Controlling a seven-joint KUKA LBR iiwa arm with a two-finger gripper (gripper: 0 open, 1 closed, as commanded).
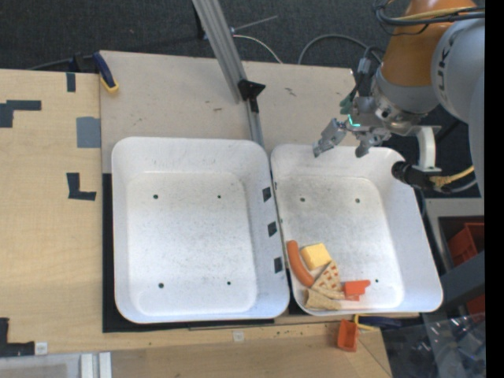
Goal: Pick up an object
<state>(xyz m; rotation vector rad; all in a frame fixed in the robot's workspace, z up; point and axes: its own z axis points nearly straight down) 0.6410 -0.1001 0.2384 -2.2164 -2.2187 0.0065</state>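
A pale wooden bench carries two white bins. The gripper, fingers spread and holding nothing, is seen upper right; food pieces are clustered in the right bin's lower edge.

Two bins are sitting side by side on the bench; the food pieces are lying in the right bin's near corner, the tool hanging over its far rim.
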